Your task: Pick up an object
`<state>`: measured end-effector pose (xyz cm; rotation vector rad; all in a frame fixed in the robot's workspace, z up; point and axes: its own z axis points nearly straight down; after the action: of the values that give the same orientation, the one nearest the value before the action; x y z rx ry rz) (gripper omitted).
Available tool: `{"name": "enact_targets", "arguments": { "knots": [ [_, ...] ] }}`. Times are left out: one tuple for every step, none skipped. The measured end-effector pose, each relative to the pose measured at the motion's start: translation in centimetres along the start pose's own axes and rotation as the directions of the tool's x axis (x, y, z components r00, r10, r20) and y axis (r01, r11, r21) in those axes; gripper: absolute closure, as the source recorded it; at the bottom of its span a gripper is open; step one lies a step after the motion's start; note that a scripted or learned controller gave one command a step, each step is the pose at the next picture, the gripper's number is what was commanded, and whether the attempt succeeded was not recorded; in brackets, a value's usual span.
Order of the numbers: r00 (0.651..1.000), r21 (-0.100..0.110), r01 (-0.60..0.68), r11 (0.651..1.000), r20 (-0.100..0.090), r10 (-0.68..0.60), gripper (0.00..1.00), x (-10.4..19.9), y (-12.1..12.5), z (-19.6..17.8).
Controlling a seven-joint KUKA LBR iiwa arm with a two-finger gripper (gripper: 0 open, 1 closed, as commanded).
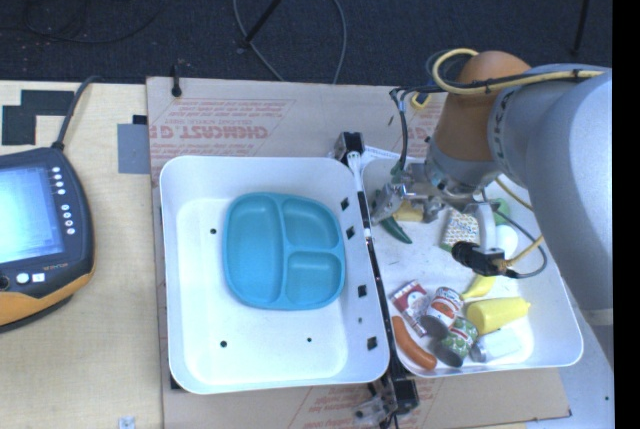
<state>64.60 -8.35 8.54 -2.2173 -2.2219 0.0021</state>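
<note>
Crowding jaws (pixel 402 200): green pepper (pixel 397 229), yellow block (pixel 408 213), bin wall (pixel 362 217).

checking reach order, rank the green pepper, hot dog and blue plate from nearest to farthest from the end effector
From the end effector in the camera view:
1. Green pepper, just below it in the right bin.
2. Blue plate, in the middle of the left bin.
3. Hot dog, at the right bin's near edge.

end effector (pixel 405 202) low in right bin (pixel 560 317) | blue tray (pixel 283 251) in left bin (pixel 190 317)
</note>
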Motion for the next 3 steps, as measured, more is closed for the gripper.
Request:
{"name": "enact_targets", "arguments": {
  "knots": [
    [1.000, 0.011, -0.004, 1.000, -0.002, 0.004, 1.00, -0.14, -0.33, -0.81],
    [1.000, 0.011, -0.005, 1.000, -0.002, 0.005, 0.00, -0.14, -0.32, -0.79],
    [1.000, 0.018, -0.006, 1.000, -0.003, 0.006, 1.00, -0.25, -0.42, -1.44]
  ]
}}
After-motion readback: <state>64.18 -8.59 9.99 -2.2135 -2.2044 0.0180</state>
